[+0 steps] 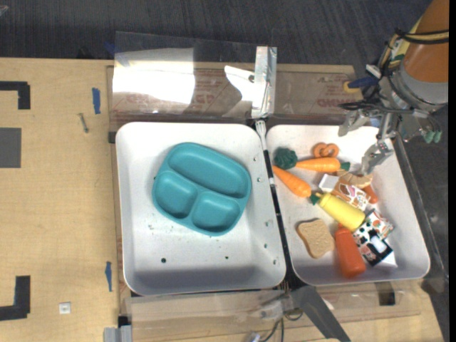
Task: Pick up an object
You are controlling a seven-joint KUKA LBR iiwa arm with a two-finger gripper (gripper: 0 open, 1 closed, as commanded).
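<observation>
Claw (377,148) hangs over the right bin (417,258), just right of the carrot (318,164); I cannot tell its state. I judge it is lining up on that carrot.

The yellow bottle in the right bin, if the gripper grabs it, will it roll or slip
The yellow bottle looks round and smooth, so it may slip or roll. It lies slantwise against the bread slice and the red piece, which could shift when it lifts.
</observation>
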